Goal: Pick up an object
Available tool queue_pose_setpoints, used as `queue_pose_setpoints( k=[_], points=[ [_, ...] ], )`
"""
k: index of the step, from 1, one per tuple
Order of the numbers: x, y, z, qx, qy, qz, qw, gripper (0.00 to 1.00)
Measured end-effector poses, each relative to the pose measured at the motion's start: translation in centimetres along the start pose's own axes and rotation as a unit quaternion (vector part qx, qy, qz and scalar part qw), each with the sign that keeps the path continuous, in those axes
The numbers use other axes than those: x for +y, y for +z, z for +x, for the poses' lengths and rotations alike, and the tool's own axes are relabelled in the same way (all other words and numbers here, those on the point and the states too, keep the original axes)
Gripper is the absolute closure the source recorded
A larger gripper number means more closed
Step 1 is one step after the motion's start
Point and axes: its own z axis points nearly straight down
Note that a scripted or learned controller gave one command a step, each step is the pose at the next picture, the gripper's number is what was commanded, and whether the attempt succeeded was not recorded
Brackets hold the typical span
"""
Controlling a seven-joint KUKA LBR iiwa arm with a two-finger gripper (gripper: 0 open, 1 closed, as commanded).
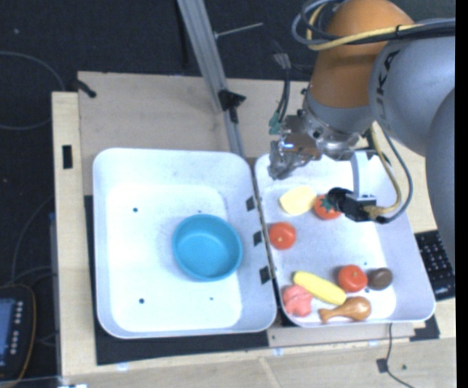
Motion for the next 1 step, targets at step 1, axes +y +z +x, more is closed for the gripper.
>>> queue_pose_setpoints(
  k=[1],
  points=[
    [-1.58,0.64,4.27,0.0,-0.001,0.001,1.0,1.0]
  ],
)
